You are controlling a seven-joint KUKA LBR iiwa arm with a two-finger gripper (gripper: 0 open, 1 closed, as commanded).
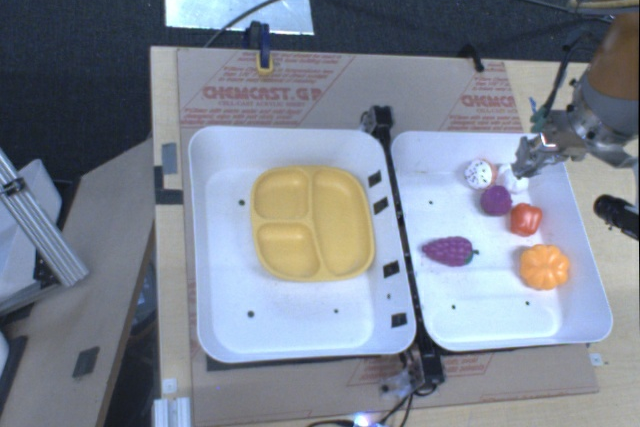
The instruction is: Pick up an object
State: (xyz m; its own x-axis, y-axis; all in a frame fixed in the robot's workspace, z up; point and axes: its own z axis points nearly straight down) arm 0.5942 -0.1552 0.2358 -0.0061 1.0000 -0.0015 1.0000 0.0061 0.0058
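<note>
The right bin [590, 315] holds a small white speckled ball [479, 174], a purple plum-like fruit [496, 201], a red pepper [525, 219], an orange pumpkin [544, 267] and a purple grape bunch [448, 251]. My gripper [527, 165] hangs at the bin's far right corner, just right of the white ball and above the plum. Its tips reach down close to a small white object beside the ball. No item shows between them.
The left bin [215, 315] holds a yellow divided tray [310, 222]. A black clip strip [393, 245] runs between the bins. Cardboard lies under both. A cable arcs over the back, and a metal rail sits at the far left.
</note>
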